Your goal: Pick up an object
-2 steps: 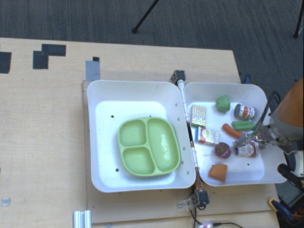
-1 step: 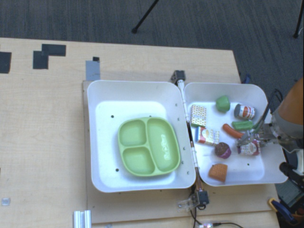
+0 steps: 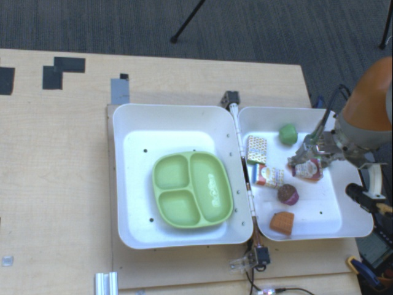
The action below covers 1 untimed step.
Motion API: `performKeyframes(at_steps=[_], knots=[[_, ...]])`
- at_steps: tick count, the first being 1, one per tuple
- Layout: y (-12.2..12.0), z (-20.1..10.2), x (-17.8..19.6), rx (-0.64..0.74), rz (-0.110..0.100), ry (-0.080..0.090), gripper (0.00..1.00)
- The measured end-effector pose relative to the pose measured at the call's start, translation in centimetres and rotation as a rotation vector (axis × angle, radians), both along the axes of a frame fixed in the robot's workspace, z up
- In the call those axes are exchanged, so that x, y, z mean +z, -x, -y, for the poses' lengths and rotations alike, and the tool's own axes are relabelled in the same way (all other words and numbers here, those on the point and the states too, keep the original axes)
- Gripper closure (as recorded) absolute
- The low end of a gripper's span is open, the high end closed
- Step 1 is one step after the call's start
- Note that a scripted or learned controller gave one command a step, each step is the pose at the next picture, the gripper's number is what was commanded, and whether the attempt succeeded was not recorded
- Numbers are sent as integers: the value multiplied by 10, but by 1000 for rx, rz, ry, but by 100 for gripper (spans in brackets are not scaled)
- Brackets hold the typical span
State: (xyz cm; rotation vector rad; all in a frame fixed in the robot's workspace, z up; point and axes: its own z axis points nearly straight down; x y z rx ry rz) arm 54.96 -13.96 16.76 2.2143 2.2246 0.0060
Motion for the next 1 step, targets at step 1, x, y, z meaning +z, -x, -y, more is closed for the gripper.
performKeyframes(at_steps=[1], knots=[[33, -97, 42, 0, -1, 0, 100]])
